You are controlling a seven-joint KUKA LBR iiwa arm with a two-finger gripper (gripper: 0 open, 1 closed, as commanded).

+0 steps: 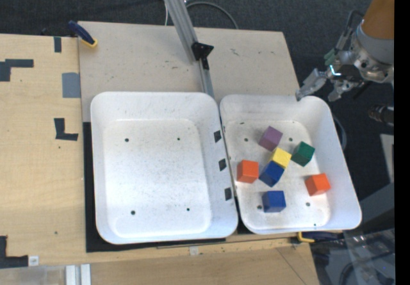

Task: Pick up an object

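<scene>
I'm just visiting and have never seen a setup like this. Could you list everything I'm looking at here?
Bins: 2, white; left bin and right bin side by side on the bench.
Blocks: 7, all in the right bin: purple, green, yellow, two blue, two orange.
Clamp: 1, blue and yellow, far left of the bench.
Metal pole: 1, grey, behind the bins.
Arm: 1, grey and orange; its gripper sits over the right bin's far corner.

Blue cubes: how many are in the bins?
2, both in the right bin. One blue cube sits mid-bin, touching the yellow cube and beside an orange cube. The other lies just below it, nearer the front rim. None looks hidden.
</scene>
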